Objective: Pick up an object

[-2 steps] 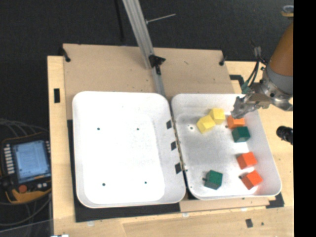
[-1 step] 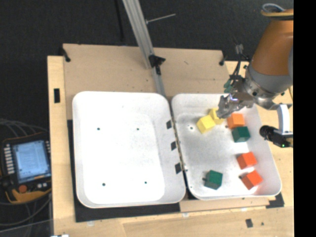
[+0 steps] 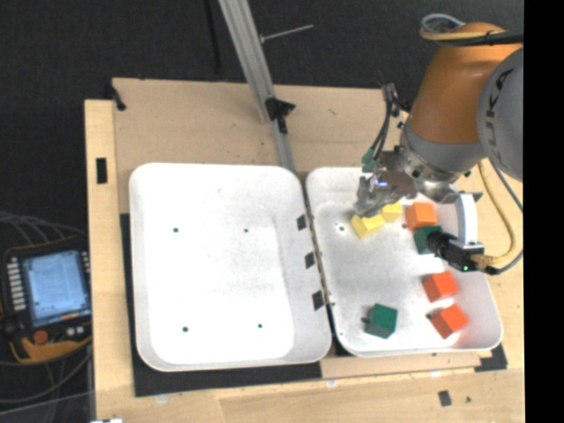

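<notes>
Camera view puts the small yellow block [image 3: 367,225] near the back of the right-hand shallow white bin [image 3: 348,337], with a second yellow piece [image 3: 391,211] just beside it. My tool [image 3: 374,197] sits right above them, low over the bin floor. I cannot tell how it is set, since the wrist hides that part.

Just right of the yellow pair lies an orange cube [image 3: 420,214], with a dark green block [image 3: 427,240] below it. Farther toward the front are two more orange cubes [image 3: 439,285] [image 3: 448,320] and a green block [image 3: 381,319], well apart from my target. The left-hand white bin [image 3: 141,236] lies alongside on the wooden counter [image 3: 194,122].

I judge this to be the descent onto the yellow block. To do it well, I should centre over one yellow piece alone, not straddle both, come straight down, and close on its flat sides. The orange cube is close enough to get nudged, so I should keep clear of it and lift only once the grip is firm.
</notes>
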Motion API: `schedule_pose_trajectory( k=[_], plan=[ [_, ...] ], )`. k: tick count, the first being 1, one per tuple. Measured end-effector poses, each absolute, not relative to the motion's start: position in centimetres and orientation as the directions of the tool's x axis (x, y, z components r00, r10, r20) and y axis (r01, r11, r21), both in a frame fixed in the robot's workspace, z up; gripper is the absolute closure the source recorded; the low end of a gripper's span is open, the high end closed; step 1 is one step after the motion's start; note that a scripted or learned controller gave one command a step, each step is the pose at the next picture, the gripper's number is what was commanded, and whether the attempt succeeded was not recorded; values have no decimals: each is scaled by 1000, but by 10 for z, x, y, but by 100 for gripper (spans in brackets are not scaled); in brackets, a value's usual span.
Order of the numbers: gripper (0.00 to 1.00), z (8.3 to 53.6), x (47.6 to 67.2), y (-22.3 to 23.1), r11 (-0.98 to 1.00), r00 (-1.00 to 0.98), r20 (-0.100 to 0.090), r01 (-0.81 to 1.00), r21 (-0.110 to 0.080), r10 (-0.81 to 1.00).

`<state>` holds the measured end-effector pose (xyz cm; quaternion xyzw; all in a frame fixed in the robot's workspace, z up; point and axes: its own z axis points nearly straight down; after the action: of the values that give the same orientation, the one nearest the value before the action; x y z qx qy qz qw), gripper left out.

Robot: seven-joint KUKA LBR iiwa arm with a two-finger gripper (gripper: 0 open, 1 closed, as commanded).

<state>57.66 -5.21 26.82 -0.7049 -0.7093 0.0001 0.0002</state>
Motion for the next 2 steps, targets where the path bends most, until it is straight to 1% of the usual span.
schedule_pose_trajectory(
  k=[1, 2],
  plan=[
    [100, 262, 592, -6, 6, -6, 0, 1000, 1, 1000],
    [100, 259, 595, 39, 6, -6, 0, 1000, 2, 1000]
  ],
)
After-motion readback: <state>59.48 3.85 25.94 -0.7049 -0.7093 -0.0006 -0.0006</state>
